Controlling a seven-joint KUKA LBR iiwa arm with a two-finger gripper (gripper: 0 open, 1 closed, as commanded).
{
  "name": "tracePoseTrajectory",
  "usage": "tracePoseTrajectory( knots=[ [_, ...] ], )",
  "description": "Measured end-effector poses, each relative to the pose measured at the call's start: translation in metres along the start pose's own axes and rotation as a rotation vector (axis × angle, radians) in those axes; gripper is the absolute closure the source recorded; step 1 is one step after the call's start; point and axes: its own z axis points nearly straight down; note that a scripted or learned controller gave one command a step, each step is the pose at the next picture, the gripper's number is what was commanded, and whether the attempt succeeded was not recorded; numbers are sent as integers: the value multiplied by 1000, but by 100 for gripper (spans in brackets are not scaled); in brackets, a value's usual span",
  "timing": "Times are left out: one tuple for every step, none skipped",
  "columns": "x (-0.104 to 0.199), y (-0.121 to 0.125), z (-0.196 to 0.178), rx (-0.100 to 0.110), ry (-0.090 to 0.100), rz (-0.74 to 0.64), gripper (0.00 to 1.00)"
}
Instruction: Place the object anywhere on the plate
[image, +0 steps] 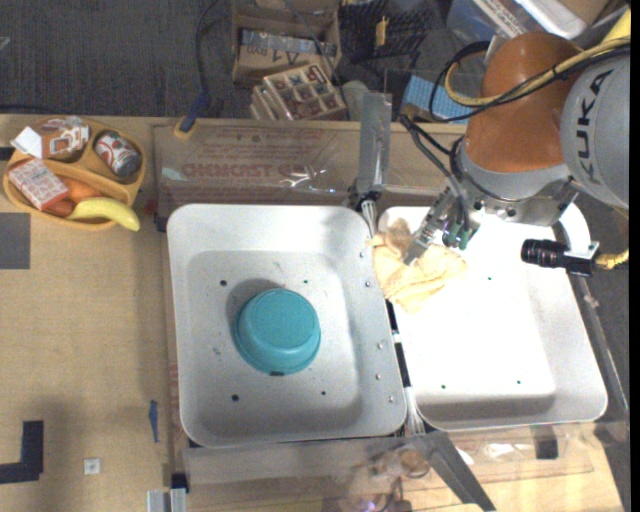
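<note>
A teal round plate (278, 330) lies in the middle of the left bin (200, 250). A pale yellow, crumpled soft object (420, 275) rests in the right bin (520, 340), against its far left wall near the divider. My gripper (442, 240) hangs right over the object's upper right part. Its fingers stand apart, and the left fingertip (417, 248) touches or nearly touches the object. Nothing is held between the fingers.
Beyond the bins, at the far left of the bench, an orange tray (70, 180) holds a banana and small packages. Boxes and cables lie behind the bench. The grey arm with its orange band (530, 110) reaches over the right bin's far right corner.
</note>
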Motion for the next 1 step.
tracePoseTrajectory(
  knots=[
    [44, 5, 2, -1, 0, -401, 100]
  ],
)
